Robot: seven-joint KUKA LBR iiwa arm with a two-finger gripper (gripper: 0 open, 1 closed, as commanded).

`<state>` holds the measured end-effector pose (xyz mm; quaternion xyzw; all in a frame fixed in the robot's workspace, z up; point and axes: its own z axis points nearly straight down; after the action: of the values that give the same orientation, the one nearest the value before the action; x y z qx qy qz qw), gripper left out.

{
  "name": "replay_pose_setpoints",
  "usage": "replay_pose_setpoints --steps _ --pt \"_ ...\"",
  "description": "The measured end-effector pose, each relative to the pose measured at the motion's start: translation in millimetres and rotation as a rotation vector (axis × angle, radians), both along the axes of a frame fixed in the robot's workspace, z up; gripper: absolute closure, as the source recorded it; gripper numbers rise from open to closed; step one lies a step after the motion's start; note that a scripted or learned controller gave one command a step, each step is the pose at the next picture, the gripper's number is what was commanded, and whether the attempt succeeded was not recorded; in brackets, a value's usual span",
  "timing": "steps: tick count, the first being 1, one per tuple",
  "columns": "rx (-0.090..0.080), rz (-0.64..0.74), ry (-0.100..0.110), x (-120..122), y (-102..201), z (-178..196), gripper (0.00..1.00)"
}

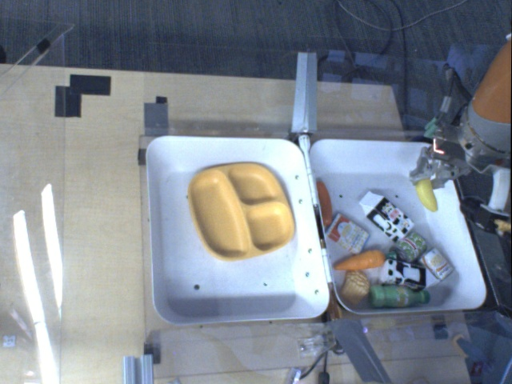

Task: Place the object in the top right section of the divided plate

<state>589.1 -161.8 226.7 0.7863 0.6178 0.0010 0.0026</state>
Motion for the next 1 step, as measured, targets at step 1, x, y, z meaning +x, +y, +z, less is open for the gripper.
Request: replay_pose_setpoints --steps 1 --pt "0.003 0.021 0.0 7.6 91.9 -18.2 1.0"
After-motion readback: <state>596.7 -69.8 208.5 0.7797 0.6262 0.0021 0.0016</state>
